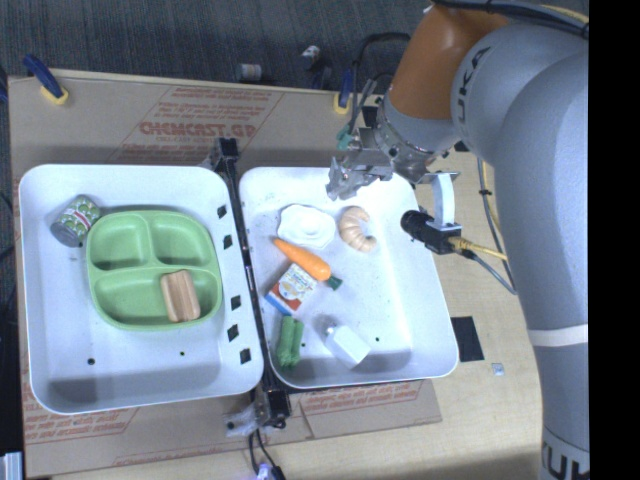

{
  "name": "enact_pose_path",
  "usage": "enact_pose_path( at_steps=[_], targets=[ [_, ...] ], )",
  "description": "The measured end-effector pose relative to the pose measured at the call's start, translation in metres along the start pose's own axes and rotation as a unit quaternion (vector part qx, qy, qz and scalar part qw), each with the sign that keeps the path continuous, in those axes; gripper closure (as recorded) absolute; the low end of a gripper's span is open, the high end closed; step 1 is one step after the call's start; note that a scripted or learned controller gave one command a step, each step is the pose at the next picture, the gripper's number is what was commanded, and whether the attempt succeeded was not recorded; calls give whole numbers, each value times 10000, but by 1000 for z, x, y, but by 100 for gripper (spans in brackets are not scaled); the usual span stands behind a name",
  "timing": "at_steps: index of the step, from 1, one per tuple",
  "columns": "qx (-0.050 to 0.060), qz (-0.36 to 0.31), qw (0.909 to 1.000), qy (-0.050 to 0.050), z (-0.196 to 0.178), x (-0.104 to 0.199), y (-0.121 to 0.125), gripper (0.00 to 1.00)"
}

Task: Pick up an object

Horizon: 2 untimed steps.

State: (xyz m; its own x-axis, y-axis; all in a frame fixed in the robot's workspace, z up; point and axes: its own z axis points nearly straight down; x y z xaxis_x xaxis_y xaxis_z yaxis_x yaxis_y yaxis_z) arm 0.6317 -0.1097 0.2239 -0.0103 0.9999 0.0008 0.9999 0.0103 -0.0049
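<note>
Gripper hangs over the far edge of the right bin, nothing between its fingers; whether they're spread or pressed together I can't tell. Nearest candidates just below it: croissant and a white rounded piece, with the toy carrot touching that piece. Juice pouch, green pickle and white bottle lie nearer the front. Risks: tight cluster means a descent could clip two items, and the croissant's rounded shape could slip out
</note>
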Motion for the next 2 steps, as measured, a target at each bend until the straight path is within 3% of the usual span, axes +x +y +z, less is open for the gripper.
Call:
enact_pose_path(
  at_steps=[1, 2],
  targets=[
    [1, 0, 10000, -1, 0, 0, 0, 0],
    [1, -15, 10000, 4, -10, 1, 0, 100]
  ],
)
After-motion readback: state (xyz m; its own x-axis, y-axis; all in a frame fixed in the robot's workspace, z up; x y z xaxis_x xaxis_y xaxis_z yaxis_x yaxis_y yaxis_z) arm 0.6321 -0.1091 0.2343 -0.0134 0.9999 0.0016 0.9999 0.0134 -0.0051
